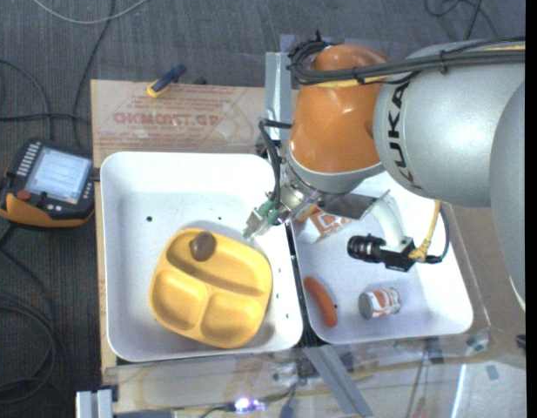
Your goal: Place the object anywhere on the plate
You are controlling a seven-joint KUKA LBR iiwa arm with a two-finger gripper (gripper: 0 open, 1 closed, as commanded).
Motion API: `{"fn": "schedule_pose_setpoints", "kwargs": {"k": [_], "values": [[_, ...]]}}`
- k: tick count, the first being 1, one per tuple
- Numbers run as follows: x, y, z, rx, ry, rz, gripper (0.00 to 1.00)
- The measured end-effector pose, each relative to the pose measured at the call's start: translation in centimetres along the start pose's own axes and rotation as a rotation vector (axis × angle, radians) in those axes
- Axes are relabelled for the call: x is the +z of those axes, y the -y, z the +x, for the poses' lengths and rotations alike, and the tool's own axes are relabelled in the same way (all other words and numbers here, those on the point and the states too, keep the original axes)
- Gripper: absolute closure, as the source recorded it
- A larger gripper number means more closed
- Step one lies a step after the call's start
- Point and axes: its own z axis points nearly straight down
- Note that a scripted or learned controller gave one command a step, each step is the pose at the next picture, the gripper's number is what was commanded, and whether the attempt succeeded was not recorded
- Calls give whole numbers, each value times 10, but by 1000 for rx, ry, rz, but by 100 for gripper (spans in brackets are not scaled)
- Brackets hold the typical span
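The small round brown object (201,247) lies in the yellow compartmented plastic plate's (212,288) upper section, left of the empty, slightly parted gripper (258,223).

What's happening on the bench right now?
The KUKA arm reaches in over the divide between the two bins, its hand just above the yellow plate in the left bin. A small brown object already sits in the plate's top compartment. A hot dog and can lie in the right bin.
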Motion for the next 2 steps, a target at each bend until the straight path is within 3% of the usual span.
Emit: {"fn": "schedule_pose_setpoints", "kwargs": {"k": [2], "values": [[1,33,-28,-178,2,-1,100]]}}
